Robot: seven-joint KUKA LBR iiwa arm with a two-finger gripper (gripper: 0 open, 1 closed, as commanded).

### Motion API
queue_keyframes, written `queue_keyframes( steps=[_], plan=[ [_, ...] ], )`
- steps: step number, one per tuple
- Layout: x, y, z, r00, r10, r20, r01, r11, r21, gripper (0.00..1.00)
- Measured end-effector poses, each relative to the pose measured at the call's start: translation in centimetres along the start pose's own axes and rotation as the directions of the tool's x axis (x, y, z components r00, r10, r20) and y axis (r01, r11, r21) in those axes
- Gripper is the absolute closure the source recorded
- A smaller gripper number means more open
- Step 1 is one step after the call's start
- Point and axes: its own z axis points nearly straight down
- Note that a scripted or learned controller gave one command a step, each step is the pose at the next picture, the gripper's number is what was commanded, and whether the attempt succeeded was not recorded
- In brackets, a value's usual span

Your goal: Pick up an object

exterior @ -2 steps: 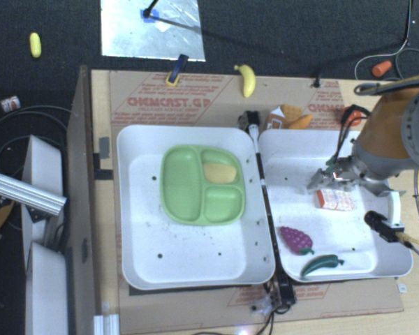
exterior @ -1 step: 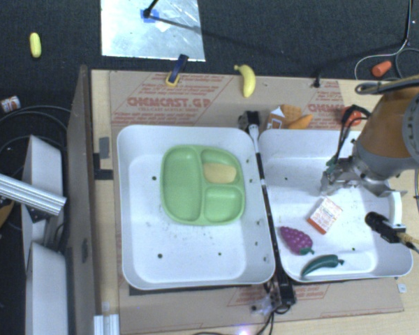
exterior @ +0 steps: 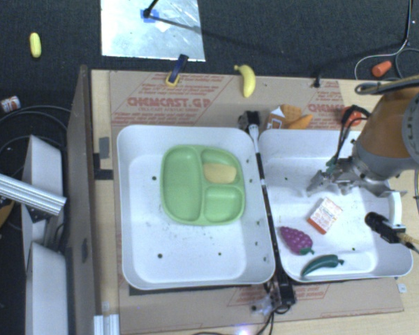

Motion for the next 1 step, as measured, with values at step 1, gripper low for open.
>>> queue_keyframes(
  steps=[1],
  plan=[
    [-2.70,7.17,-7.27,1.000,-0.002,0.004,0.002,1.000,-0.007,0.00]
  ],
)
